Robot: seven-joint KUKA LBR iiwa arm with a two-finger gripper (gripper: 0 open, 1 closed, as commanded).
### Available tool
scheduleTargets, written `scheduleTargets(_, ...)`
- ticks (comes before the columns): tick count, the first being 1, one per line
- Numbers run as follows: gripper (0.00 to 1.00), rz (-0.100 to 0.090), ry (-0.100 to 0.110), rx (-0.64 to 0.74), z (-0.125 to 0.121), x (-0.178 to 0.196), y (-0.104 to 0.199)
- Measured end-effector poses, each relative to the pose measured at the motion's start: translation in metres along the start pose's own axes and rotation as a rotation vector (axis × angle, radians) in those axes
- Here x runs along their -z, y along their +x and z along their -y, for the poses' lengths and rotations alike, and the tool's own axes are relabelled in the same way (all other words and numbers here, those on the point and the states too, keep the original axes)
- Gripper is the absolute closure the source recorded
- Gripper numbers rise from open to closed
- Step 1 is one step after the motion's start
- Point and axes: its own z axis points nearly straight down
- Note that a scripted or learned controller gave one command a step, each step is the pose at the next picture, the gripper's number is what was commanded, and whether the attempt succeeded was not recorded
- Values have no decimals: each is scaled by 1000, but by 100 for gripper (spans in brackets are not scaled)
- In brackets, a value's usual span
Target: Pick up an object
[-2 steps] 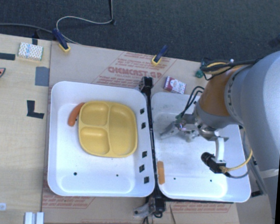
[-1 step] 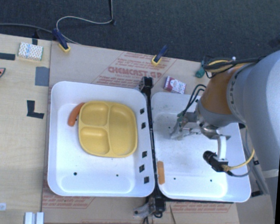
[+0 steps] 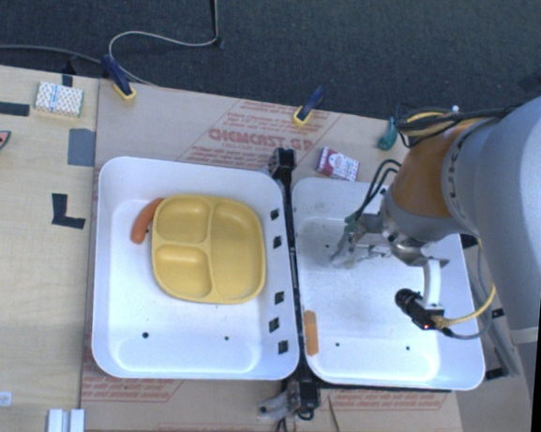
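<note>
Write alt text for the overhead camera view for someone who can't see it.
A grey robot arm reaches from the right, its gripper low over the right white bin. The left white bin holds a yellow divided plate and an orange carrot-like piece beside it.

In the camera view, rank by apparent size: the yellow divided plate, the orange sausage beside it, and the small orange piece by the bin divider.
1. Yellow divided plate, by far the largest.
2. Orange sausage, partly hidden by the plate.
3. Small orange piece, looks close to the sausage; order unsure.
</note>
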Motion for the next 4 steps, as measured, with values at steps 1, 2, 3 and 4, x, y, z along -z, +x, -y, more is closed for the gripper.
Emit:
scheduleTargets(1,100,-1,2,0,0,9,0)
scheduleTargets(2,100,-2,-2,0,41,-18,2)
scheduleTargets(3,0,-4,-2,2,41,-18,4)
scheduleTargets(4,100,-1,-2,1,40,-9,3)
